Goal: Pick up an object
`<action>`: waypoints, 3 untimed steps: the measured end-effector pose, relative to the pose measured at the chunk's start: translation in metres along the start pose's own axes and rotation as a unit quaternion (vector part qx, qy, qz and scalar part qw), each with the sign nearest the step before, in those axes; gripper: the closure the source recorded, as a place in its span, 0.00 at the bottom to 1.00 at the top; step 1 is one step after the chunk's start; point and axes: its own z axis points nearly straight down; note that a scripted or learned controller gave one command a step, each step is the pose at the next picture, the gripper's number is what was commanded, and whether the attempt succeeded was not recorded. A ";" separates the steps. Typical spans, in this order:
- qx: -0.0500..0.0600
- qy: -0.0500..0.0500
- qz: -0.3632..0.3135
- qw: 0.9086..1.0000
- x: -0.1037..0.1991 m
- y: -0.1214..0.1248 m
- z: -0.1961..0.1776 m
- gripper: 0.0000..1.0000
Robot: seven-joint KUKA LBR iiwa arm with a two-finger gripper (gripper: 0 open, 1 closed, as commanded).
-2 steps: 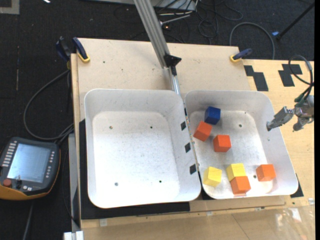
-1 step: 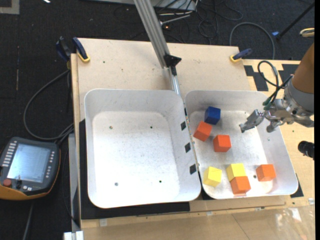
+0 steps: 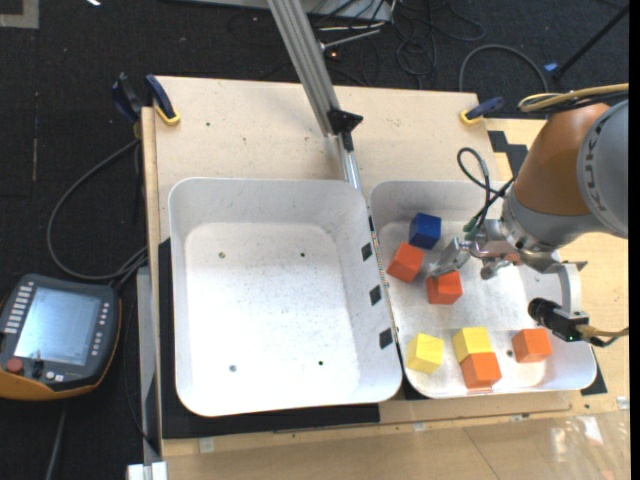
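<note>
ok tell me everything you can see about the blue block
The blue block is a small cube, plain solid blue, with matte faces that look like painted wood or foam; the material can't be settled. It sits flat on the floor of the right bin, near the bin's far end, turned slightly askew to the walls. An orange block lies just in front of it to the left, close or touching at a corner. The gripper is to its right, apart from it.

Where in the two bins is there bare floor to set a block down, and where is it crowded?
The left bin offers bare floor wall to wall. The right bin is crowded: blue cube and two orange cubes by the gripper, four more along the near wall. A small patch lies between those clusters.
</note>
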 end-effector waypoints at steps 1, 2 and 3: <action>-0.002 -0.001 0.003 1.000 0.018 -0.047 0.037 0.00; -0.006 -0.001 -0.001 1.000 0.039 0.033 0.035 0.00; -0.004 -0.003 0.004 1.000 0.011 0.039 0.035 0.00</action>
